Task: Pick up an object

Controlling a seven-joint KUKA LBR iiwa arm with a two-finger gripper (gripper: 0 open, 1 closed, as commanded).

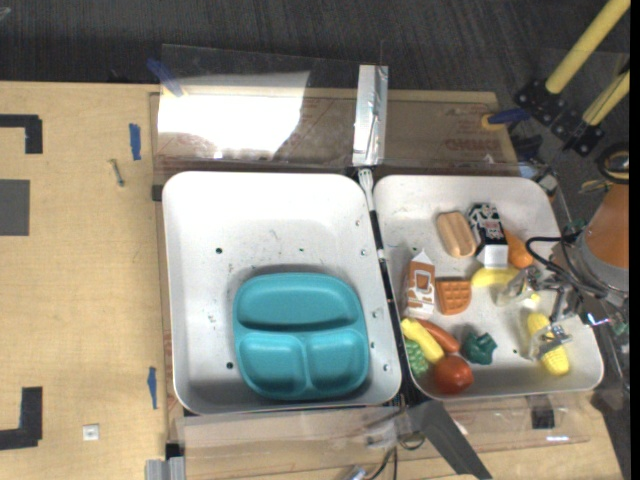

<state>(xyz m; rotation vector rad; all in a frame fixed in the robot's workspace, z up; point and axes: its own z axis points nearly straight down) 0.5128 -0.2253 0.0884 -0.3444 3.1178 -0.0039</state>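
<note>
The toy food pieces sit crowded in the right bin [400,203], at the right of the frame: a bread-coloured loaf [456,234] near the top, a waffle [453,295] and a small carton [421,283] in the middle, a banana [421,337], a tomato [452,372] and a green piece [480,347] toward the lower edge, and corn cobs [552,353] at the lower right. The left bin [200,258] holds a teal divided tray [300,334].

The gripper [548,298] hangs low over the right side of the right bin, near a yellow piece [490,279] and the corn. Cables and metal parts tangle the outline, so I cannot tell how wide it stands or whether anything sits inside it.

For a clean pick, the arm would do best to choose a piece with free space on two opposite sides. The loaf stands a little apart from its neighbours and looks the easier target; the corn by the bin wall risks a finger striking the rim. A straight descent, centred on the piece, should help.
</note>
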